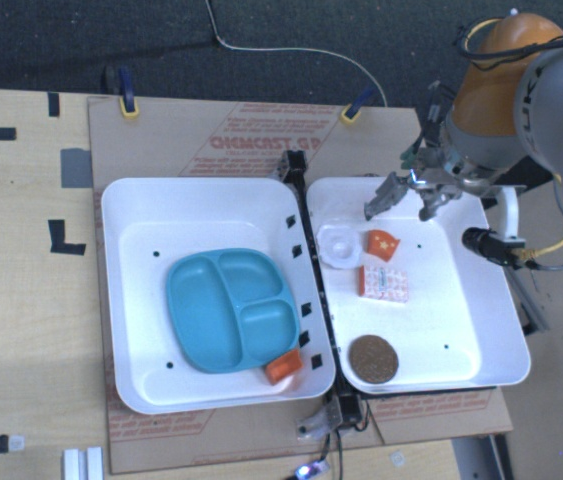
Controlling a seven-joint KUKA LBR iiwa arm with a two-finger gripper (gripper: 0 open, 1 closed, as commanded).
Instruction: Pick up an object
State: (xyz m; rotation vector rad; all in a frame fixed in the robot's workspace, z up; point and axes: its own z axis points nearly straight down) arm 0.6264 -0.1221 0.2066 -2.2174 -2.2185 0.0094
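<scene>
Pick not yet made: gripper (402,208) hangs w/ fingers apart, nothing btwn them, over far part of right bin (461,303), near orange block (382,244).

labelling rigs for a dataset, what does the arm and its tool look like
The arm is grey and rounded, with a bulging orange band above the wrist. Its tool is dull grey metal, ending in two slim fingers.
</scene>
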